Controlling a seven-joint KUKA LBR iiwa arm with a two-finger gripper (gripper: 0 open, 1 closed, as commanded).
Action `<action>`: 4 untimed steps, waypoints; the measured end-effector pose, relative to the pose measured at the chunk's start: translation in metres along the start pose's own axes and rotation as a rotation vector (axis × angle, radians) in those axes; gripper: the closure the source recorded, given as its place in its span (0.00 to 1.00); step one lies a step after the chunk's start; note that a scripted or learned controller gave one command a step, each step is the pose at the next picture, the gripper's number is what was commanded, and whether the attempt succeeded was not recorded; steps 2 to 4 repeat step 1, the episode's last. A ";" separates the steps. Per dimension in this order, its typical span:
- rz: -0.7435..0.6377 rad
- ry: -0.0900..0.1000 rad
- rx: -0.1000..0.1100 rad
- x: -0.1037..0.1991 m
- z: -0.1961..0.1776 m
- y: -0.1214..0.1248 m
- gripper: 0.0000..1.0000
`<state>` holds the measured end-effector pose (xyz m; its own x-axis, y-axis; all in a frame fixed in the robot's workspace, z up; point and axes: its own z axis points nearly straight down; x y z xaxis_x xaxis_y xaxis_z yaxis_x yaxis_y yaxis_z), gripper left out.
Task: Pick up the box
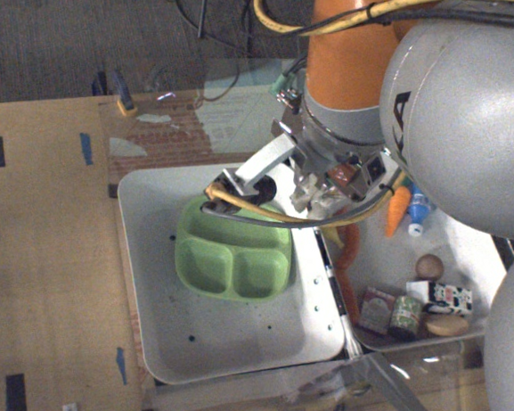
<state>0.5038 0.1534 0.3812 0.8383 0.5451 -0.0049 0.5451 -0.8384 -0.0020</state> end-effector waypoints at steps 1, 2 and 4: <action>0.031 0.006 -0.002 0.096 -0.054 -0.023 1.00; 0.031 0.006 -0.002 0.096 -0.054 -0.023 1.00; 0.031 0.006 -0.002 0.096 -0.054 -0.023 1.00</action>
